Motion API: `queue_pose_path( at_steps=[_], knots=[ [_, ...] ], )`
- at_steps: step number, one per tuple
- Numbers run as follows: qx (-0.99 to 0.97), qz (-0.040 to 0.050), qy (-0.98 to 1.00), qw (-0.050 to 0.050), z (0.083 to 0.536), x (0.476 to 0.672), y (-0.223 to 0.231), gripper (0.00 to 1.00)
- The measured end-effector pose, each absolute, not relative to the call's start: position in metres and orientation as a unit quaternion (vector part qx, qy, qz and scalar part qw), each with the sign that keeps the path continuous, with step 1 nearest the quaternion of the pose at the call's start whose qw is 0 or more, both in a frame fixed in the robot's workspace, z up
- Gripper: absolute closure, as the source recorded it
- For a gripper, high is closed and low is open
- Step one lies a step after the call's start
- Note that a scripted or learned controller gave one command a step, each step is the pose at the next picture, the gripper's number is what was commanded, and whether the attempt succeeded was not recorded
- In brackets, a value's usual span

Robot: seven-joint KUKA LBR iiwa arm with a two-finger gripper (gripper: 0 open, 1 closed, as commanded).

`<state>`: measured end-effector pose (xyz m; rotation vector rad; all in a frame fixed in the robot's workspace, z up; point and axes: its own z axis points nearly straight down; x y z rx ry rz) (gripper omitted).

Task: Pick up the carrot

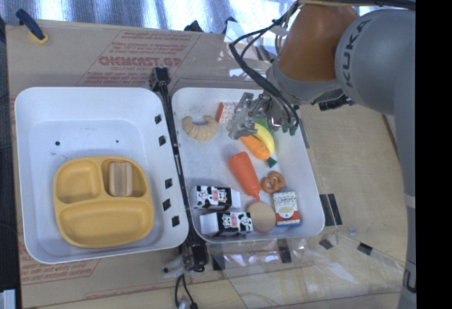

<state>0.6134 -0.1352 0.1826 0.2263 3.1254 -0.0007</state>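
From above, the gripper [248, 124] hangs low in the right bin [305, 159], and I cannot tell its state. A small carrot [255, 147] lies just beneath it, touching a banana [265, 137]. A larger orange carrot [244, 173] lies mid-bin, beside a pretzel [272, 181]. The left bin [35, 110] holds a yellow tray [99, 226].

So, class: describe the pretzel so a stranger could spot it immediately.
Look in the right bin, toward its right wall. The pretzel lies just right of the long orange carrot, above the small carton. It's the one brown knotted twist.
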Motion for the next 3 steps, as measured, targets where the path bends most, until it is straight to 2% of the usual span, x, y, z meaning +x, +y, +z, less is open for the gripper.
queue_pose_path(
  at_steps=[1,2,3],
  knots=[
    [-0.044,-0.0004,0.999,0.0,0.092,0.593,-0.201,1.0],
    [0.156,0.0,0.988,0.003,0.094,0.653,-0.18,1.0],
    [0.156,0.0002,0.988,-0.009,0.091,0.648,-0.179,0.0]
  ],
)
